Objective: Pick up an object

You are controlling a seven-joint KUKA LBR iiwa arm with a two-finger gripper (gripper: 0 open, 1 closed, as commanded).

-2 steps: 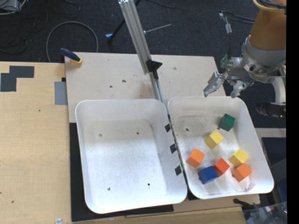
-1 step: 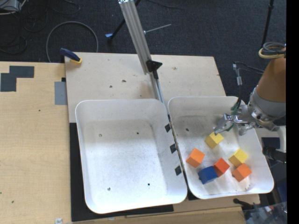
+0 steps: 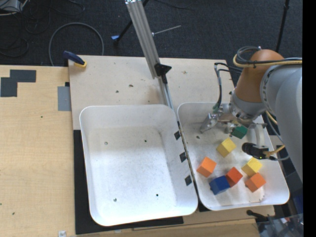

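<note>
Right bin (image 3: 276,194) holds cubes; hand (image 3: 210,124), grip unclear, beside green block (image 3: 240,131).

just one fixed cam up above the worktop (image 3: 118,78), angled down over both white bins (image 3: 133,162), arm (image 3: 276,93) entering from the right

- A yellow cube (image 3: 226,147) is seen mid-bin in the right bin (image 3: 200,201).
- A second yellow cube (image 3: 252,166) lies near the right wall.
- An orange cube (image 3: 207,166), a blue cube (image 3: 219,184), a red-orange cube (image 3: 234,175) and another orange cube (image 3: 255,181) are clustered toward the front.
- A green block (image 3: 239,131) is partly hidden at the back.
</note>
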